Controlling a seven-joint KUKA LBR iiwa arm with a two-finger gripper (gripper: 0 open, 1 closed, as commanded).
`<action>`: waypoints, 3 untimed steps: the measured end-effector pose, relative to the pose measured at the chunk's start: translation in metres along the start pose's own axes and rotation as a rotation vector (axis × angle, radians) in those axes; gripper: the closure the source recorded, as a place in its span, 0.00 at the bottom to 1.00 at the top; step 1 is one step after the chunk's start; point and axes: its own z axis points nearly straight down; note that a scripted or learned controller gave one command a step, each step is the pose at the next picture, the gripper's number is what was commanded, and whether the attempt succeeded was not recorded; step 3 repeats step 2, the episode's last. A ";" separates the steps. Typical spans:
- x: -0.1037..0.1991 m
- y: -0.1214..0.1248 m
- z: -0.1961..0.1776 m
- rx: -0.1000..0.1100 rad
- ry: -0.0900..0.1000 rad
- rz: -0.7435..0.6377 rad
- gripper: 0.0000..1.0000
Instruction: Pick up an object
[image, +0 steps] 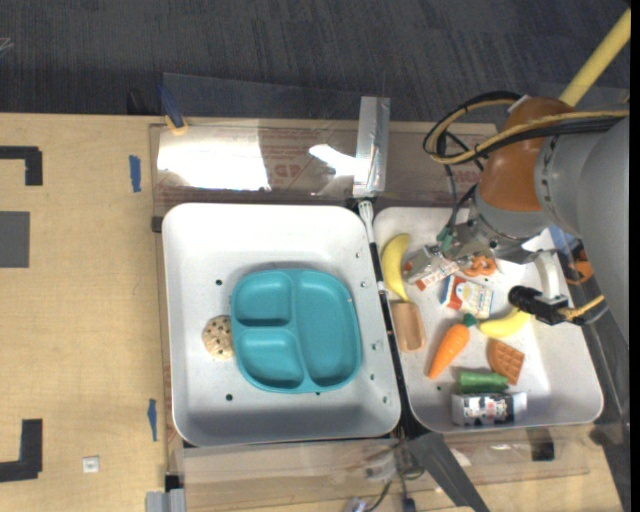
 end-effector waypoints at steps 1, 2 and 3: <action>0.001 0.002 -0.011 -0.003 -0.003 -0.003 1.00; 0.023 -0.026 -0.104 -0.006 -0.002 0.000 1.00; 0.023 -0.026 -0.104 -0.006 -0.002 0.000 1.00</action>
